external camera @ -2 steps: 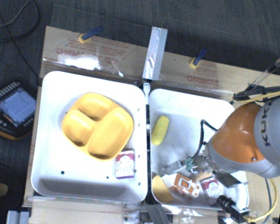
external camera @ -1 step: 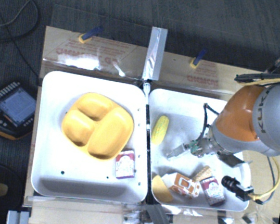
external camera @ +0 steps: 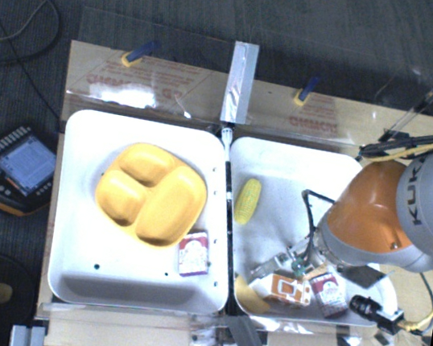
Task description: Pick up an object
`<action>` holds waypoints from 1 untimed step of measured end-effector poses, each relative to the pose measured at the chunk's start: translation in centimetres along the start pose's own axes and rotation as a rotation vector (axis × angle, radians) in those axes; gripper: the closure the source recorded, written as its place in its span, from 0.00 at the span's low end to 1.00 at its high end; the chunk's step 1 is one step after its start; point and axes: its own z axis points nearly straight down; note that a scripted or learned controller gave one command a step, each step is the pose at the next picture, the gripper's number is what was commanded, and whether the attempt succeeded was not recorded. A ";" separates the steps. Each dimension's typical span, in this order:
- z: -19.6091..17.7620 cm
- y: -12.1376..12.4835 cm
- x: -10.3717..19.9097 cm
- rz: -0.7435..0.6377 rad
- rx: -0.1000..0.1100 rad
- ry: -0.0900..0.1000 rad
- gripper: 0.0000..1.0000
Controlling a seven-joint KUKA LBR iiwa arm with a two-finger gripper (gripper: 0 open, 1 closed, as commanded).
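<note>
The grey arm with its orange band point(external camera: 369, 213) reaches into the right bin point(external camera: 283, 166) from the right. Its gripper point(external camera: 292, 263) hangs low over the bin's front part, just above an orange and white packet point(external camera: 289, 290). A maroon and white packet point(external camera: 329, 293) lies right beside that one, partly under the wrist. A tan rounded thing point(external camera: 250, 297) rests at the bin's front left corner. A small yellow corn cob point(external camera: 247, 199) lies alone near the bin's left wall. Nothing shows as lifted.
The left bin point(external camera: 71, 267) holds a large yellow lobed object point(external camera: 150, 193) and a small red and white box point(external camera: 194, 254) near the divider. A handheld controller point(external camera: 9, 168) lies on the floor to the left of the bench.
</note>
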 end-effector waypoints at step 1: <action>-1.1 0.2 0.0 0.000 -0.003 0.004 1.00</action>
